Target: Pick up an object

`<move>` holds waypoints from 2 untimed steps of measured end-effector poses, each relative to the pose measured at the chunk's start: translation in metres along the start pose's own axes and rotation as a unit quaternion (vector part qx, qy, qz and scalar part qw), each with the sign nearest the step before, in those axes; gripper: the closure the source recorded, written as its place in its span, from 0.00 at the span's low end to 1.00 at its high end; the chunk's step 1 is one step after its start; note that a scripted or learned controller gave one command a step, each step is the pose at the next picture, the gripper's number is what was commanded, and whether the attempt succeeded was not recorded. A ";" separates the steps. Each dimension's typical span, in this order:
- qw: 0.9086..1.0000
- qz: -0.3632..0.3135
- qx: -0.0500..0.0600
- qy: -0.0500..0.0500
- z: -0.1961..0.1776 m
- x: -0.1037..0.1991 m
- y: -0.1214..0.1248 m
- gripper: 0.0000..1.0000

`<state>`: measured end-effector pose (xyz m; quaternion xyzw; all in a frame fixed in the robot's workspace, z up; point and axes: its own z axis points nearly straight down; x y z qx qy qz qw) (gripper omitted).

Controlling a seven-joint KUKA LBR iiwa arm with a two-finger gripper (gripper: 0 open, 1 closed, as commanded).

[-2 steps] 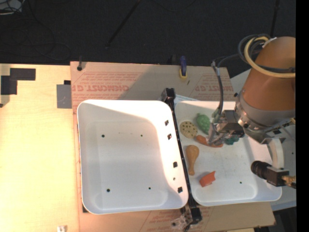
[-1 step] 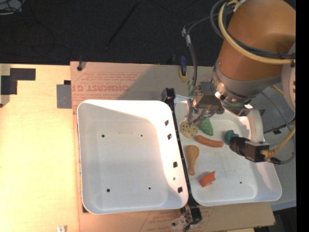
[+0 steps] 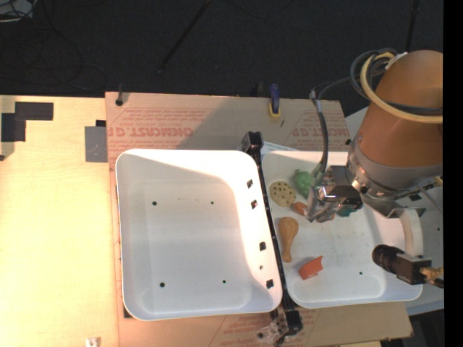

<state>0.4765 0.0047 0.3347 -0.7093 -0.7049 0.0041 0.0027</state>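
The right bin [image 3: 347, 284] holds several small objects. A tan round disc with holes [image 3: 282, 191] lies near its left wall, with a green object [image 3: 304, 178] just behind it. A small orange piece [image 3: 299, 208] sits below the disc. Further toward the front lie a tan pear-shaped piece [image 3: 288, 234] and a red piece [image 3: 311, 267]. My gripper [image 3: 320, 207] hangs low over the middle of the right bin, just right of the orange piece and below the green object. The wrist hides what lies under it.
The left bin [image 3: 145, 295] stands beside the right one, and a black divider with clips [image 3: 262, 215] runs between them. Cardboard lies under both bins. The arm's grey and orange body [image 3: 401, 121] covers the right bin's far right corner.
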 end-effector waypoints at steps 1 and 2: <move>1.000 -0.001 0.006 0.001 0.156 -0.017 -0.004 1.00; 1.000 -0.005 -0.009 0.003 0.016 0.031 0.001 1.00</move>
